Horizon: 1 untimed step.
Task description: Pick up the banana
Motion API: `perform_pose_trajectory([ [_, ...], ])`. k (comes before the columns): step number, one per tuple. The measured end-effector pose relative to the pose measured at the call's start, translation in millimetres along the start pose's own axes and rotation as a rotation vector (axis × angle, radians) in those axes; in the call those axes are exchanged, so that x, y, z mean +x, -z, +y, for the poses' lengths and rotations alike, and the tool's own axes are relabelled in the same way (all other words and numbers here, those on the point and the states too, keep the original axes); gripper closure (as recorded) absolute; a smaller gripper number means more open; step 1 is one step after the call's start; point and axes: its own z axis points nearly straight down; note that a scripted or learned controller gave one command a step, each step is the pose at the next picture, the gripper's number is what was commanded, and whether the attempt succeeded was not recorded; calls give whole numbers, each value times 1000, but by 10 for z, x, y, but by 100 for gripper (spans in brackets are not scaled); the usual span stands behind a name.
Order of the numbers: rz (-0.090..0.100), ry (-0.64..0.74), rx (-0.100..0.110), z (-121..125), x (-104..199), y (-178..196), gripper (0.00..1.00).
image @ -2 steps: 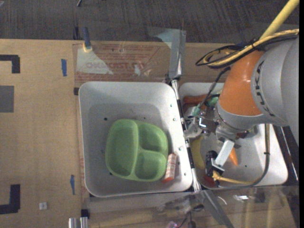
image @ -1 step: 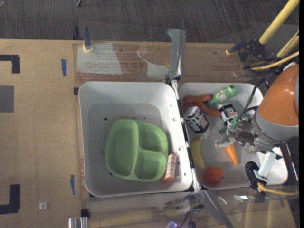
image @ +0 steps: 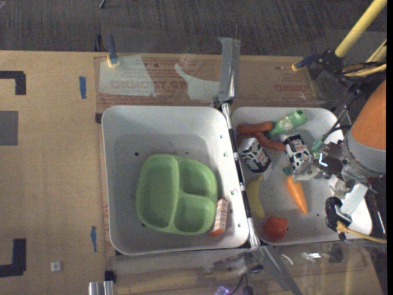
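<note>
Right bin [image: 319,237] holds the banana [image: 255,196] (left wall) — jaws' state: cannot tell.

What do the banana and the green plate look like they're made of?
Banana: probably a plastic toy, smooth and evenly yellow, though too small to be sure. Green plate: looks like moulded plastic, one flat colour with rounded, raised dividers and a soft sheen.

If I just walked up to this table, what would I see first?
The big green plate with sections jumps out, lying in the left bin. The right bin is crowded with toy food: an orange carrot, a red tomato and a yellow banana by the wall between the bins. The robot arm's orange band glows at the right edge.
</note>
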Motion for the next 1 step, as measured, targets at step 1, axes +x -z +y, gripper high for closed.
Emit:
perform_pose_trajectory([
  [1, 1, -95, 3, -116, 218, -1101, 0],
])
